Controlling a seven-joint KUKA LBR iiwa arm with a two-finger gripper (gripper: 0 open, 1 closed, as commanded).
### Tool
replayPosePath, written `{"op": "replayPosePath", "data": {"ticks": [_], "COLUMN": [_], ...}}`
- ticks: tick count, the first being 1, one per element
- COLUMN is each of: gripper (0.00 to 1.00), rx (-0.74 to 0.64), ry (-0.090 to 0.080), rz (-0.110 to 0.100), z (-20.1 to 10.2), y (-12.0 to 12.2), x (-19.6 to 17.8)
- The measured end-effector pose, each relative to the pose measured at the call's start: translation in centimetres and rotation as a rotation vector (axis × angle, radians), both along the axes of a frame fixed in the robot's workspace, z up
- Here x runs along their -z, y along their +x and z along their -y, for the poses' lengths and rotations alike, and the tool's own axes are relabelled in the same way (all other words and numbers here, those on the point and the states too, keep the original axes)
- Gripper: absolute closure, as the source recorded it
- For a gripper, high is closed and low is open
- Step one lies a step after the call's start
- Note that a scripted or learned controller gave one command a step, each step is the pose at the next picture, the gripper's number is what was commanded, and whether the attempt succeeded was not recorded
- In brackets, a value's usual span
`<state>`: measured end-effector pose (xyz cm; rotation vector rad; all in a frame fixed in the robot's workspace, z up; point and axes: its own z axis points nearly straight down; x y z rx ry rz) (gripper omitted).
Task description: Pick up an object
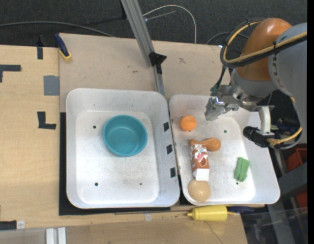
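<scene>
White plastic bins, two: your left bin (80, 187) holds one teal bowl (125, 134); your gripper (213, 109), fingers' state unreadable, hovers over the right bin (266, 187) holding five items.

A yellow mustard bottle (209, 213) lies on the bench (106, 65).

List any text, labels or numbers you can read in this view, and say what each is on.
No text can be read.
The carton in the right bin has a red and white print, too blurred to read.
The yellow bottle at the bench's front edge shows no legible label.
</scene>
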<state>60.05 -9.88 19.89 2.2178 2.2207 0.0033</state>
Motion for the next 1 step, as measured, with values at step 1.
{"op": "replayPosePath", "data": {"ticks": [1], "gripper": [1.0], "rx": [-0.007], "ry": [0.003], "rz": [-0.004], "z": [-6.29], "y": [0.17], "x": [-1.05]}}
